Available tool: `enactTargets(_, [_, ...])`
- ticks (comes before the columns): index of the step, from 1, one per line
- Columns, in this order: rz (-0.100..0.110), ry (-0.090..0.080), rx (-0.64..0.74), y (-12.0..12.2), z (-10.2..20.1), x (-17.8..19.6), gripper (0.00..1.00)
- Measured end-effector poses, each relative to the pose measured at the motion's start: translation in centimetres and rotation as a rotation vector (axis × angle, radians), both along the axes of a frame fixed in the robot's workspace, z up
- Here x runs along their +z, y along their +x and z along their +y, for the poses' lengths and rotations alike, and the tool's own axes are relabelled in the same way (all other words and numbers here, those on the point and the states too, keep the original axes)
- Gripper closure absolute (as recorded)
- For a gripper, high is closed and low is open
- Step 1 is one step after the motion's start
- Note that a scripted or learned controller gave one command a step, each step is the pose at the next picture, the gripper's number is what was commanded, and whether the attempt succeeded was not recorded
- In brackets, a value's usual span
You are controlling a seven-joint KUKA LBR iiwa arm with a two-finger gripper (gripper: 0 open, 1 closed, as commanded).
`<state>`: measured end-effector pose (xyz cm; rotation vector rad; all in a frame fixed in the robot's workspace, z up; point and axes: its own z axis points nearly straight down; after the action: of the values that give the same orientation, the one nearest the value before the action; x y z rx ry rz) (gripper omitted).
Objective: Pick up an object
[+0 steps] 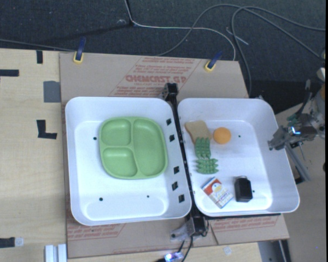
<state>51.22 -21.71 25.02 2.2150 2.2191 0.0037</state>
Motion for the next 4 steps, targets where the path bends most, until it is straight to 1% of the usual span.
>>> enactTargets(1, [0.006,0.004,0.005,1.4,6.0,-0.1,1.0])
enactTargets(2, [0.008,0.003,0.003,2.8,10.2,-1.2,1.0])
enactTargets(3, [0.007,0.003,0.003,5.6,15.3,-2.2,1.0])
enactTargets(4, [0.006,0.004,0.004,7.6,19.8,-1.5,1.0])
